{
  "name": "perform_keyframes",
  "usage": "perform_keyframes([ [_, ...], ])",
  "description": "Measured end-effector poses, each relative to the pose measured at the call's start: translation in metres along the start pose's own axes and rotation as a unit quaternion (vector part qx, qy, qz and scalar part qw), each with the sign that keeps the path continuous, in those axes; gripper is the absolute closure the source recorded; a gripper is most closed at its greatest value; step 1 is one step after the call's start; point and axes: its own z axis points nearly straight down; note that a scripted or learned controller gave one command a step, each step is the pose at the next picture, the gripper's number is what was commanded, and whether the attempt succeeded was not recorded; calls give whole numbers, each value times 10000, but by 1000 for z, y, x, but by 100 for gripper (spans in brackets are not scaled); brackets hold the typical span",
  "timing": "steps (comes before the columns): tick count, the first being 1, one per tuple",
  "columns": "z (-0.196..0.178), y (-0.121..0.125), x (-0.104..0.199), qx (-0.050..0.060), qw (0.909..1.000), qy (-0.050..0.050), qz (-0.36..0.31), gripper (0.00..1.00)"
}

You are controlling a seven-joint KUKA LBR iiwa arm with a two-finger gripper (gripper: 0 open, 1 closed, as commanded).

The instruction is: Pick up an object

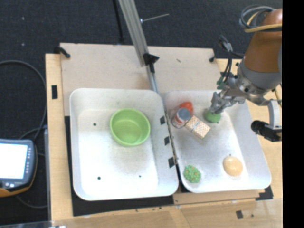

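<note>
My gripper [218,106] hangs low over the back of the right bin [251,151], directly over a small green round object [212,117] and partly covering it. Whether it touches the green object is unclear. To its left lie a small patterned box [198,128] and a red and grey can [181,116] with an orange piece behind it. A green bumpy ball [192,174] and a pale yellow ball [232,166] sit near the front of that bin.
The left bin [85,170] holds a light green bowl [129,126]. A metal pole [137,37] slants up from between the bins at the back. The arm's orange band [264,42] rises at the right.
</note>
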Motion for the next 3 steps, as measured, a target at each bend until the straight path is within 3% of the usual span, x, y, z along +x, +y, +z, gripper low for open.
perform_keyframes([
  [3,6,31,138,-22,10000,-3,-1,100],
])
